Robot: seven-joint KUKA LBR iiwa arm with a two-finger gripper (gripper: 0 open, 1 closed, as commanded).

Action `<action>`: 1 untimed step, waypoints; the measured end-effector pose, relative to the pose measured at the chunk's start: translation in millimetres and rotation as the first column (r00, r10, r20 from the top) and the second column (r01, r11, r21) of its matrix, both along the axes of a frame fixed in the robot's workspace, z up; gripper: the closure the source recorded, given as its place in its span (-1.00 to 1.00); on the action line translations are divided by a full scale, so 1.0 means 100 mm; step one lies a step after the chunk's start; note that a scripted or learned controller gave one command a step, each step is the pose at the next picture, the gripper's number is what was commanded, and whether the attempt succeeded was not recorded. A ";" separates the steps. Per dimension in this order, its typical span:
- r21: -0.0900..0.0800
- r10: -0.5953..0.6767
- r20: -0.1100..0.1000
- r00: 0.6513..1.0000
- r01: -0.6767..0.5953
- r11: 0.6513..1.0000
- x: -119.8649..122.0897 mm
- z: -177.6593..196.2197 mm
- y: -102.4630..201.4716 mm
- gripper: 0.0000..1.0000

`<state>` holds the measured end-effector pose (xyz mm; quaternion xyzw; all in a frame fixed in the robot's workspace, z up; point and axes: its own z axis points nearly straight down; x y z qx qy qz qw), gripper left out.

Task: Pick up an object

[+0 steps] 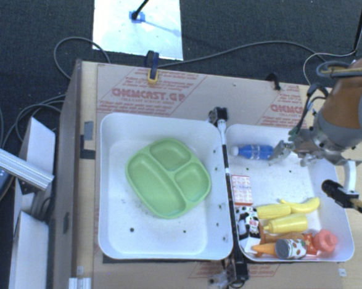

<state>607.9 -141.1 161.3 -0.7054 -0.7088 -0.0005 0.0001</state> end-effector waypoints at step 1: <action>0.000 -0.001 0.000 1.000 0.001 1.000 -0.09 -0.59 0.57 -1.00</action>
